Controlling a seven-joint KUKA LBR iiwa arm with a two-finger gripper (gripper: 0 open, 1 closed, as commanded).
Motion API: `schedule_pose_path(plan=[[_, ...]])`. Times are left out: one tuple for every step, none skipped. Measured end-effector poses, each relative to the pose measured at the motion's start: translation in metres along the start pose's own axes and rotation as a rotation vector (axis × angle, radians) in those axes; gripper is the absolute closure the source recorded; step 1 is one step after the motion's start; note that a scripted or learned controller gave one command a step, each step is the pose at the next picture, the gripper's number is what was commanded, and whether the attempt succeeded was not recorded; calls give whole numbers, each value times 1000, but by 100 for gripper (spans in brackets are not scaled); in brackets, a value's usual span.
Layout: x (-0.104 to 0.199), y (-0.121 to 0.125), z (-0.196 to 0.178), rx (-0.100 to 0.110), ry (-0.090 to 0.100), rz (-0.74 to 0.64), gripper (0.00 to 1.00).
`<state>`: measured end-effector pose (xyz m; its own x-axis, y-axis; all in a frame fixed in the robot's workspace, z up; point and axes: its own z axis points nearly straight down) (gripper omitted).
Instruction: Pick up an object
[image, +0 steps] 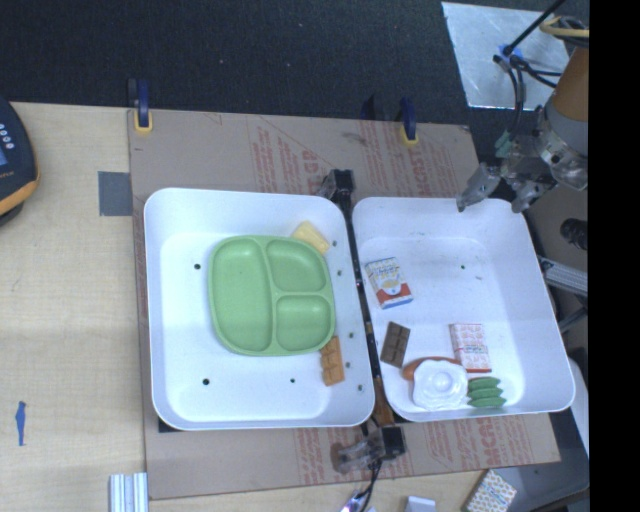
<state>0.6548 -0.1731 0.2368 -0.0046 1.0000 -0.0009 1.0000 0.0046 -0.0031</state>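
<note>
The surface (70, 300) is pale wood, overlaid with a brown cardboard sheet (300, 150) on which two shallow white bins sit side by side, touching along their inner edges.

Taking the green divided plate (270, 294) as landmark: it lies in the middle of the left bin (175, 390). A pale yellow block (311, 237) touches its upper right rim, and a small orange-brown cracker (331, 362) lies just below its lower right corner.

To the plate's right is the right bin (500, 250). Nearest the plate there is a small red, white and blue packet (388, 281); below that a dark brown bar (395, 344); farther right a pink and white packet (469, 346). Lowest, a white round lid-like piece (439, 385) sits over an orange item, with a green piece (486, 391) just beside it.

Far up and right of the plate, the pincer (497, 193) hovers over the right bin's top rim, its two fingers spread apart with nothing between them, well apart from every object.
</note>
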Motion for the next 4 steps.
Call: schedule_pose_path(plan=[[98, -30, 19, 6, 2, -7, 0], [113, -45, 47, 5, 0, -3, 0], [76, -45, 135, 7, -1, 3, 0], [33, -119, 141, -11, 1, 5, 0]])
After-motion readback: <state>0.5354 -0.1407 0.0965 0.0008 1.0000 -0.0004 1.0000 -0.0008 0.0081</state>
